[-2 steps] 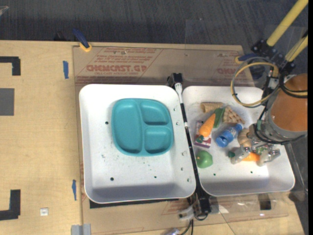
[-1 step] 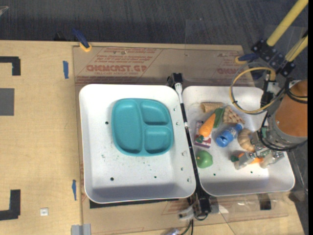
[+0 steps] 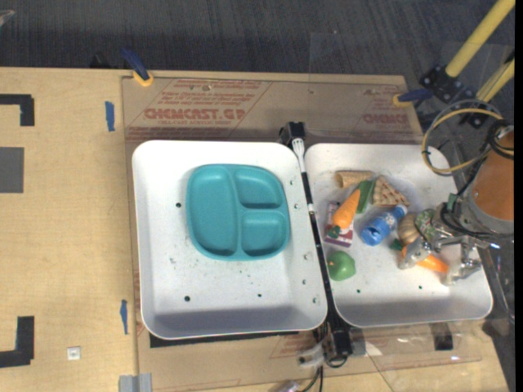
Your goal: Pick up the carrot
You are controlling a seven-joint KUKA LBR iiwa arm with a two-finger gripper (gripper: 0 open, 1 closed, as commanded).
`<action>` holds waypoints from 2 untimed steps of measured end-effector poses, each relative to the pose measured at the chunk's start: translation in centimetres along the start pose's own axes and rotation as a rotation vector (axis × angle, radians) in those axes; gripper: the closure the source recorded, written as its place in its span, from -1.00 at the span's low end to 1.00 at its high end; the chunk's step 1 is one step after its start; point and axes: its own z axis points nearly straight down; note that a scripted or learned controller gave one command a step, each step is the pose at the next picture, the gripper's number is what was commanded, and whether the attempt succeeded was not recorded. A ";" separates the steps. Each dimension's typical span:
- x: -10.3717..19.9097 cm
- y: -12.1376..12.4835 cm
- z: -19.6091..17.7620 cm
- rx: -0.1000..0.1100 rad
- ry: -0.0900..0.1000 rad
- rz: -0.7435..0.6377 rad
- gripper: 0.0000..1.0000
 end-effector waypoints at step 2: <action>-2.5 4.7 -0.2 0.008 0.008 0.143 -1.00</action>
